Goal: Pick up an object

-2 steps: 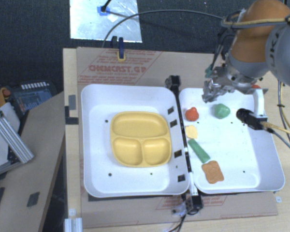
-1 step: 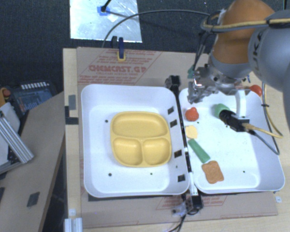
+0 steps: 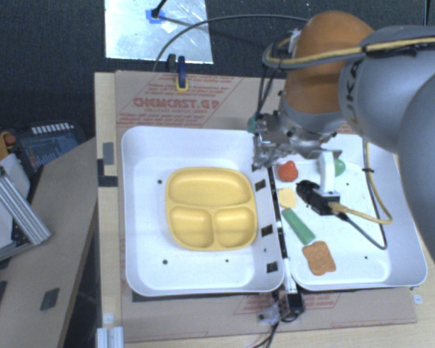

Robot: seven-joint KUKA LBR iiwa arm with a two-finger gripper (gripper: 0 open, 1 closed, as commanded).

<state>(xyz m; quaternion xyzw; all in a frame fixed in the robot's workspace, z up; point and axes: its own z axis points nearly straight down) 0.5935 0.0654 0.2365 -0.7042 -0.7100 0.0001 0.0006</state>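
A brown cardboard sheet printed with red lettering covers the bench, and the two shallow white bins rest on it side by side, touching along their inner walls. The left bin holds a yellow three-compartment tray. The right bin sits partly under the arm. At the far edge of the cardboard, a yellow-and-blue clamp grips the sheet. Just beyond it lies a shiny foil square with a blue mark near its middle.

The cardboard sheet reads "CHEMCAST" in red.
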